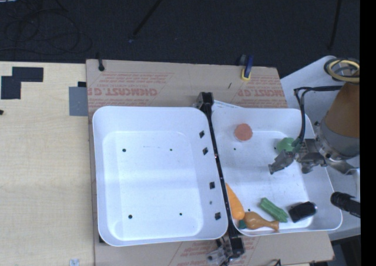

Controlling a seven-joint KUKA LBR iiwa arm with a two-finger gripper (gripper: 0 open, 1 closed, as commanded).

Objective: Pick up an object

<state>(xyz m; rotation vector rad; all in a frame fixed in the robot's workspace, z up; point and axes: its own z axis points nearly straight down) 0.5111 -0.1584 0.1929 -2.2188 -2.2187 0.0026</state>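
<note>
My gripper (289,157) hangs low over the right side of the right bin (258,119), and the arm with its orange band (346,112) reaches in from the right. A small green object (285,144) sits right at the gripper's upper edge; I cannot tell whether it is held. A round red-orange piece (243,132) lies to the gripper's upper left. Along the bin's near edge lie an orange carrot (235,201), a tan gourd-shaped toy (262,221), a green cylinder (274,209) and a black block (302,211).
The left bin (106,141) sits beside the right one, with a black divider strip (212,159) between them. Both rest on brown cardboard (176,86). A blue clip (247,66) stands at the cardboard's far edge. A wooden bench surface (41,171) lies to the left.
</note>
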